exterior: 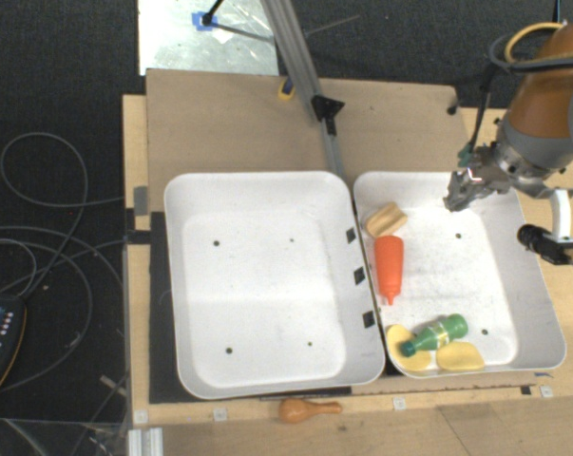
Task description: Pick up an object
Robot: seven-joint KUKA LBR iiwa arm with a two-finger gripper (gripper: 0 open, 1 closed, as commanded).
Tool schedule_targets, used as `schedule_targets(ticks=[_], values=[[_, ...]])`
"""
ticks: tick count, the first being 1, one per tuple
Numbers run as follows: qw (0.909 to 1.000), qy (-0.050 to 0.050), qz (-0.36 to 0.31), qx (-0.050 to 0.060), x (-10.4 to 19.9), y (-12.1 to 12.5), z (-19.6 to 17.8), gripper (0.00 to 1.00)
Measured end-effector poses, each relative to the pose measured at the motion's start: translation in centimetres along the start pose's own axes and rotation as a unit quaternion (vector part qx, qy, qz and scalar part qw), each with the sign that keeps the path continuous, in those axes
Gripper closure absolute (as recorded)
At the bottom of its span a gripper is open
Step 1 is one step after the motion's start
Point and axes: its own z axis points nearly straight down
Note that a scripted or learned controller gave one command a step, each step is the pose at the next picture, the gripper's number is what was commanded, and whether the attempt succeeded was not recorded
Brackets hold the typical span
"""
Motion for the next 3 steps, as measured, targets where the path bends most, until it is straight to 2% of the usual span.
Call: schedule_targets(ticks=[2, 3], values=[[1.0, 0.0, -0.001, 0.0, -0.4, 0.3, -9.2, 1.0], [1.0, 0.001, -0.002, 0.003, 3.5, -1.2, -8.6, 1.0]])
